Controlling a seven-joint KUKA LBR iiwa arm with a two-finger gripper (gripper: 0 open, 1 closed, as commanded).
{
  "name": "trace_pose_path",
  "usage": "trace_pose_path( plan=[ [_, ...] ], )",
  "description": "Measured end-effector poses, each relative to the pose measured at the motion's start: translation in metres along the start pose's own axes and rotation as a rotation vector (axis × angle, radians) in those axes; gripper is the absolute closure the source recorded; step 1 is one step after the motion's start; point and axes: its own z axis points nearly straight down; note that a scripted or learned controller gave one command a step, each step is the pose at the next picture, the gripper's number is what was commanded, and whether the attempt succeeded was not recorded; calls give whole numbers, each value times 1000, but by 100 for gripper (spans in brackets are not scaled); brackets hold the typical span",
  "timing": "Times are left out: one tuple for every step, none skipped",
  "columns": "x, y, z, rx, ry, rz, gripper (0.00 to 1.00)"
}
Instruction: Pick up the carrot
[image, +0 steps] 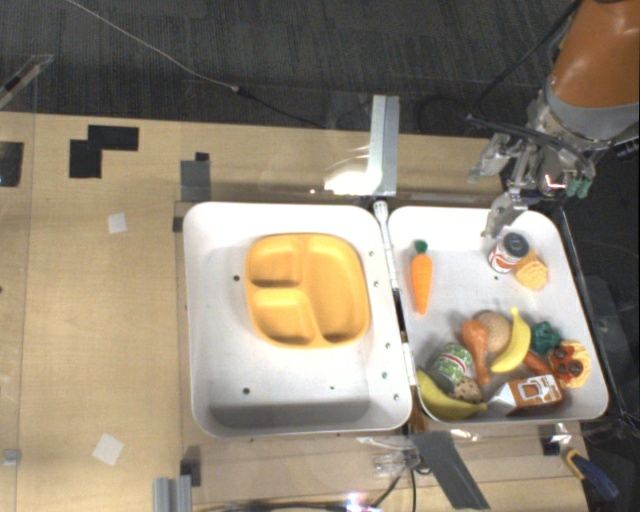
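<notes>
A: Left bin (205, 330), centre-left of frame: one yellow divided tray (303, 288), sitting in the bin's upper half.

B: Right bin (455, 225)?

A: Carrot (421, 280) lies at its left side, green top toward the upper edge, apart from the rest. Pile of toy food (500, 360) crowds the lower right corner.

B: End effector (530, 175)?

A: Upper right, above the bin's far rim, well apart from the carrot. Spread or pressed together, cannot tell.

Orange carrot (421, 281) with green top, yellow divided plate (304, 289), white bins (205, 330), yellow bananas (516, 342), orange-banded grey arm (592, 60)
</notes>
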Motion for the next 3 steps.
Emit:
trace_pose_path(
  plan=[
    [4, 15, 119, 0, 6, 277, 0],
    [41, 17, 187, -3, -11, 385, 0],
    [39, 17, 187, -3, -12, 367, 0]
  ],
)
